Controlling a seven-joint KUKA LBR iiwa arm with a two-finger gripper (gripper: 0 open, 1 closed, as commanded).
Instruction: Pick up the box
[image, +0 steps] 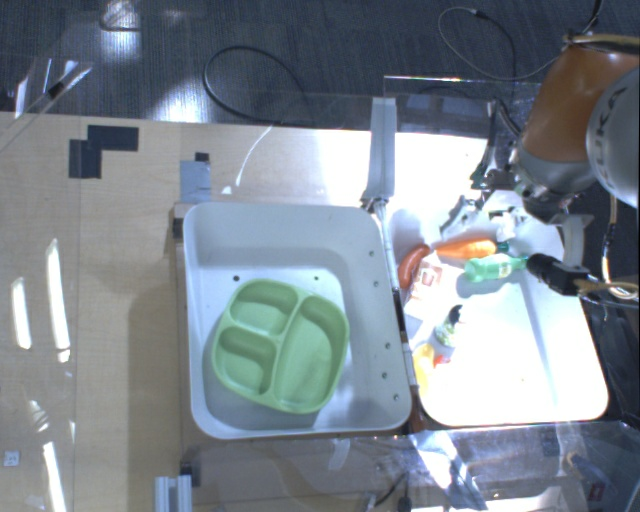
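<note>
The box (428, 279) is small and white with red print. It lies in the right bin (560, 395) close to the left wall, just below a red sausage-shaped thing (411, 264). An orange carrot (466, 246) and a green bottle (491, 268) lie right beside it, on its right. My gripper (487, 218) hangs over the far part of the right bin, above the carrot and up and to the right of the box. Glare washes out that area, and nothing shows in its grasp.
The left bin (290, 235) holds a green divided plate (281, 344). A small black and yellow thing (446, 334) and a yellow piece (421, 366) lie near the right bin's left wall. The right bin's near half is bare white floor.
</note>
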